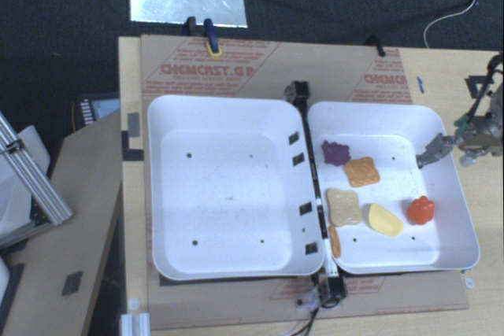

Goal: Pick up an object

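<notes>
A: Where's the arm rn?

B: Far right edge, reaching in low over the right rim of the right bin (449, 169). Just the wrist end shows, grey, lying roughly level and pointing left. The gripper (435, 149) tip sits over the bin's right side, upper half.

A: Jaws?

B: Can't tell. One dark finger pokes left and downward, too blurry and small to judge open or closed. Nothing visibly between them.

A: Objs?

B: All in the right bin. Purple grape bunch (336, 153) near the left wall, orange piece (361, 171) just beside it, lower right. Bread slice (344, 207) below those, yellow piece (385, 219) right next to the bread, red pepper (420, 210) further right. Small orange strip (335, 241) by the bottom left corner, against the divider.

A: Closest to the gripper?

B: Red pepper and the orange piece, both apart from it, not touching.

A: Left bin (165, 169)?

B: Sits beside the right one on the tabletop (134, 90), walls touching at the middle.
</notes>
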